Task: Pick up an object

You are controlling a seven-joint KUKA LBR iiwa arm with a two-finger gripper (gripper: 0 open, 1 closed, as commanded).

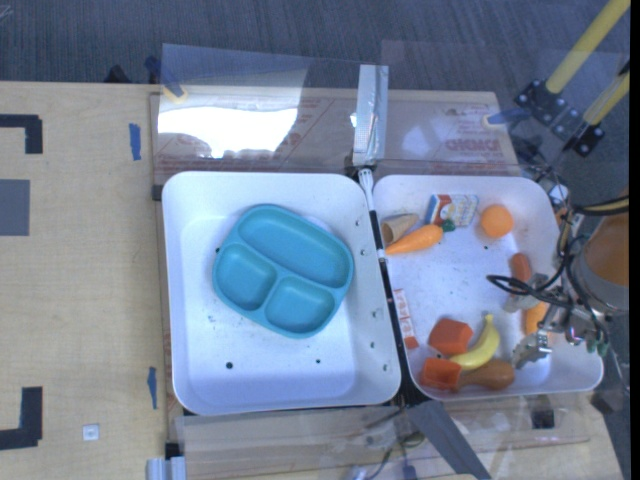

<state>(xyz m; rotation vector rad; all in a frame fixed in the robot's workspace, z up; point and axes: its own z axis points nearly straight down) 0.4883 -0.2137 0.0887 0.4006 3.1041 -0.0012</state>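
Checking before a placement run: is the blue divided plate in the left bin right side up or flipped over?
Right side up: the blue divided plate shows its three hollow compartments facing the camera, lying flat in the left bin.

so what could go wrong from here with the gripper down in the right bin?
1. The gripper sits low by the right bin's near-right edge, close to its wall; a further descent might clip the rim.
2. The banana, red block and brown piece are packed together, so a grasp could catch two or nudge them apart.
3. Loose cables hang over the bin and might snag the small orange sausage-shaped piece.
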